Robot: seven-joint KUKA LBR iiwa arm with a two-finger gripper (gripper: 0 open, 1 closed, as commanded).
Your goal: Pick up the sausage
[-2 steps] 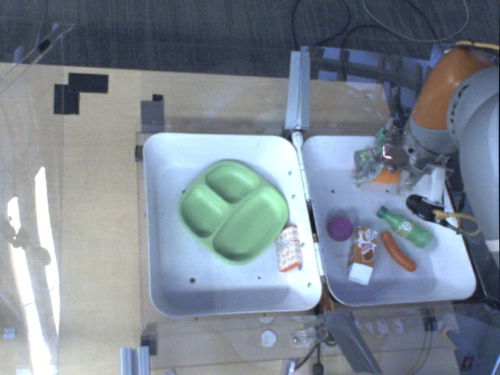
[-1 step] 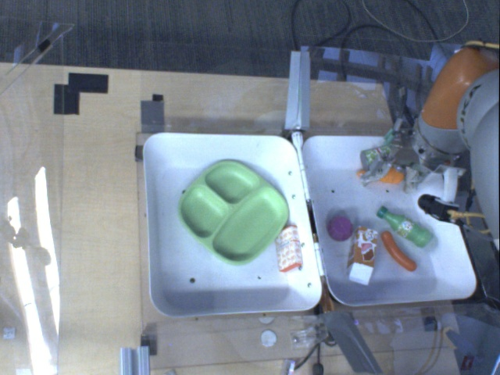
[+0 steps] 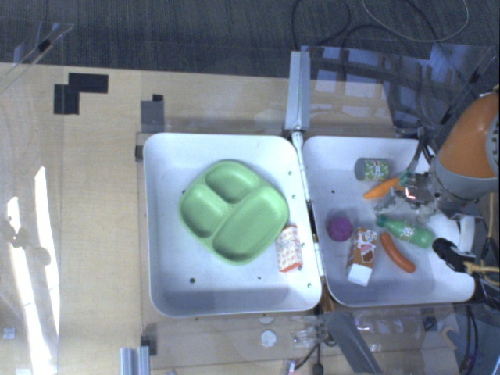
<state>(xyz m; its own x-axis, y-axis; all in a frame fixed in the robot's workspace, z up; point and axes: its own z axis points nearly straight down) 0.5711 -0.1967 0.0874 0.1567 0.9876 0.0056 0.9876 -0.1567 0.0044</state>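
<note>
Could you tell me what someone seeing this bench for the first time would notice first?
Most likely the big green divided plate tilted in the left bin, with a small packet at its lower right. Next, the clutter in the right bin: the sausage near the front, a green bottle just behind it, a carrot, a purple ball, and the arm's orange band above.

Desk (image 3: 94, 233): pale wood-look surface, smooth, light sheen. Both bins (image 3: 226, 301): white plastic, smooth, matt. Green divided plate (image 3: 233, 211): plastic, soft satin finish. Sausage (image 3: 398, 254): orange-red, glossy skin. Green bottle (image 3: 407, 232): shiny plastic. Small can (image 3: 373, 169): printed label, slight gloss. Purple ball (image 3: 339, 226): matt. Arm's orange band (image 3: 471, 148): smooth, glossy.
</note>
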